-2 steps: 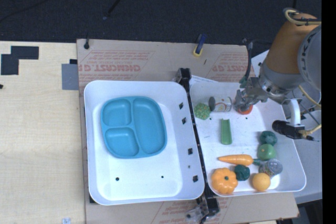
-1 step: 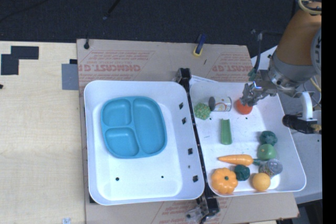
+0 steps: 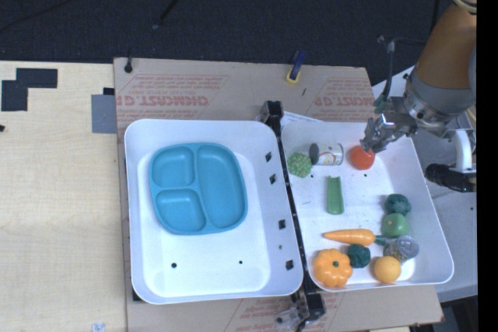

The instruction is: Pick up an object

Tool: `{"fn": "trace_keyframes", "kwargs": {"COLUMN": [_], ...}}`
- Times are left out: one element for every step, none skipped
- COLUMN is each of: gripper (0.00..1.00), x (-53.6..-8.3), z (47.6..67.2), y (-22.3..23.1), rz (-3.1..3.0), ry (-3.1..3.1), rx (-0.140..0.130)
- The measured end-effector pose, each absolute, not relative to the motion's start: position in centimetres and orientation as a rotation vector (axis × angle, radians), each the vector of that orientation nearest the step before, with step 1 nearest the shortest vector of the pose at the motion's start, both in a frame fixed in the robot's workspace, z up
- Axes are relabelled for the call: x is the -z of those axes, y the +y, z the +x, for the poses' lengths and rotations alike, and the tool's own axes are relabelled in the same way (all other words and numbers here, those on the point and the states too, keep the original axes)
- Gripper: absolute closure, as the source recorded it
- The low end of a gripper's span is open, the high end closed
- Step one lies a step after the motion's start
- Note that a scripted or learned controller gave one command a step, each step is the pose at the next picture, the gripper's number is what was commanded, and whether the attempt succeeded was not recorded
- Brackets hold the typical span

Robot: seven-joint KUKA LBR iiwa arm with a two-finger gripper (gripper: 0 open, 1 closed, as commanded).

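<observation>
The tool [image 3: 380,134] sits at the upper right of the frame, directly above the red tomato [image 3: 361,158] in the right bin [image 3: 436,245]; whether it is wide or narrow cannot be told from this angle. The tomato lies on the bin floor beside a small can [image 3: 331,155], apart from the crowd at the lower right: carrot [image 3: 349,236], pumpkin [image 3: 333,268], lemon [image 3: 387,269]; that isolation likely makes it the chosen target, since clearance exists on both sides. The left bin [image 3: 140,245] carries a blue divided plate [image 3: 198,189], presumably the drop area; no lift is evident yet.
</observation>
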State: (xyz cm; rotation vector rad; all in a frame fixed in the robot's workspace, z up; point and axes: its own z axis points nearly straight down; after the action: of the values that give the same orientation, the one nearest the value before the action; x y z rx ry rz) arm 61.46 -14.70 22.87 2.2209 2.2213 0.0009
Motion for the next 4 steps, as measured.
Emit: {"fn": "trace_keyframes", "kwargs": {"gripper": [1.00,1.00,1.00,1.00], "x": [-22.4,-21.5,-21.2,-22.3], "z": [60.1,58.3,55.1,52.0], "y": [-10.3,-5.9,-1.9,3.2], "rz": [2.222,2.222,2.223,2.221], "ry": [2.227,2.229,2.228,2.230], "rx": [0.003,0.004,0.005,0.004]}}
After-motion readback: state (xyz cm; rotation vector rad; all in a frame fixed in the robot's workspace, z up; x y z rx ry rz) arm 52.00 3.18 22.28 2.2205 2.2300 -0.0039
